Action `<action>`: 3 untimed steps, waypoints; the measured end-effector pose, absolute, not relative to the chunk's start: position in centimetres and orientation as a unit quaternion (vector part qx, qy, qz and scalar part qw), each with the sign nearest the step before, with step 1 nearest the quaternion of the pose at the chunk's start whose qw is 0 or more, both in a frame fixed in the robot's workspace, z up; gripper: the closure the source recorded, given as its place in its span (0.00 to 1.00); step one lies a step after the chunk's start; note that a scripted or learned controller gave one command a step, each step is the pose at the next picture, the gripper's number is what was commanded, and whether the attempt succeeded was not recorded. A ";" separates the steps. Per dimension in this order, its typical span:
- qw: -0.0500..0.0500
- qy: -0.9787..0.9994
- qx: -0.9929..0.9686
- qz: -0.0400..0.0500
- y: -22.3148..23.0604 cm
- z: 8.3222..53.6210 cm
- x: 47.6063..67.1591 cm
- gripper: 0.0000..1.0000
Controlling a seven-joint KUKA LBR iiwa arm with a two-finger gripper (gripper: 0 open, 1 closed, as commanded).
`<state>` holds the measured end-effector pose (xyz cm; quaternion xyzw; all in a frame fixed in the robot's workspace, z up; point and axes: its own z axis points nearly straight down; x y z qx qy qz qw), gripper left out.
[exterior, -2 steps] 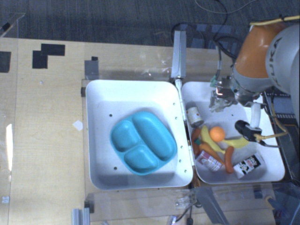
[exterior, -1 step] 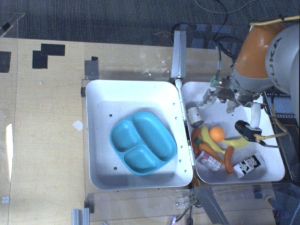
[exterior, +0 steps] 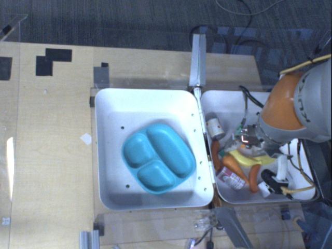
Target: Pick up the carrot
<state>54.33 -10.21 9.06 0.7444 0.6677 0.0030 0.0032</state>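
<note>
I see the carrot (exterior: 232,163) in the right bin (exterior: 228,105). It is orange and smooth, and it gets thin at one end. It lies low in the bin, near the wall next to the other bin. A yellow banana (exterior: 249,158) lies just beside it, long and bent, and the two seem to touch. Another orange stick shape (exterior: 252,178) lies near the front wall, and a thin orange one (exterior: 214,150) runs along the left wall. A crinkly wrapper with red on it (exterior: 233,179) sits under the carrot's lower side. A small shiny can (exterior: 215,128) lies higher up.

The gripper (exterior: 248,137) hangs over the bin, just above the banana and up and to the right of the carrot. The big grey arm (exterior: 316,105) with its orange band covers much of it, so I cannot tell how the gripper is set or if it touches the carrot.

The left bin (exterior: 111,139) is white, smooth and shallow. In it sits a blue plastic plate (exterior: 158,157) with three round parts.
</note>
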 end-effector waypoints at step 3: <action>0.000 0.550 0.835 0.001 2.4 18.4 58.6 1.00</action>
